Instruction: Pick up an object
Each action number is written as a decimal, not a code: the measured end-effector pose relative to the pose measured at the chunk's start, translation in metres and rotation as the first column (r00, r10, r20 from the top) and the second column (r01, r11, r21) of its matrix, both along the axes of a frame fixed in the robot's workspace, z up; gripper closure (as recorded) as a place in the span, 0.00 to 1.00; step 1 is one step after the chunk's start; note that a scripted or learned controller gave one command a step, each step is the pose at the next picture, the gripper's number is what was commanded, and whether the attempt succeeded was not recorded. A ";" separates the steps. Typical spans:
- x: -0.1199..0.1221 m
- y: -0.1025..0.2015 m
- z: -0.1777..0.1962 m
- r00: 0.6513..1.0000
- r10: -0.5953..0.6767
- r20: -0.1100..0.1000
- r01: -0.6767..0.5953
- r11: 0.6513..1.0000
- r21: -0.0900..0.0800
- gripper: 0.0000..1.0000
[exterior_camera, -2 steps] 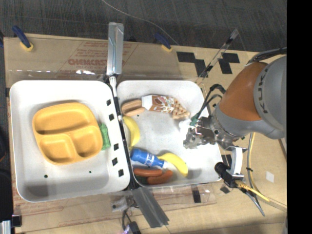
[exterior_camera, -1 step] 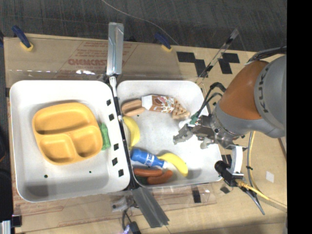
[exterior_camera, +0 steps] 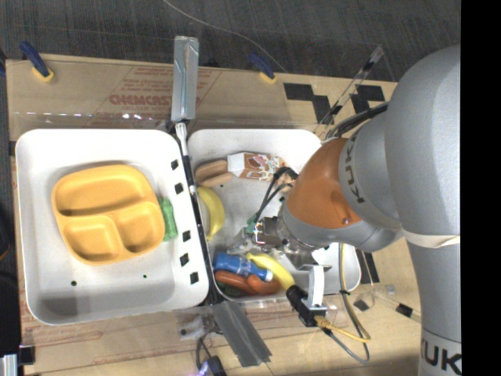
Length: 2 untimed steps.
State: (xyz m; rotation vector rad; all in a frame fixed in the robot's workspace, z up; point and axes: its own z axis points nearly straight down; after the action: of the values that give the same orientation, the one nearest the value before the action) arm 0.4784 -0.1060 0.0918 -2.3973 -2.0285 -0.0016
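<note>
the gripper [exterior_camera: 270, 245] hangs over the toys [exterior_camera: 250, 271], just below it. i cannot tell its grip. the crowded pile could make it slip.

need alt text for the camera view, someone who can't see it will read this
A grey robot arm with an orange band reaches from the right into the right white bin, over a pile of toy food including a banana and a small carton. The left white bin holds a yellow divided tray.
</note>
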 end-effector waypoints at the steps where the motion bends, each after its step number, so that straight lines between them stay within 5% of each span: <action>1: -0.001 -0.004 -0.001 0.949 0.316 -0.002 -0.316 0.949 0.002 0.00; 2: 0.018 0.010 0.011 0.924 0.382 -0.002 -0.382 0.924 0.001 0.00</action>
State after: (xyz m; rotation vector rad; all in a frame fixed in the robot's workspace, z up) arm 0.4960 -0.0957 0.1029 -1.9549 -2.4556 0.0008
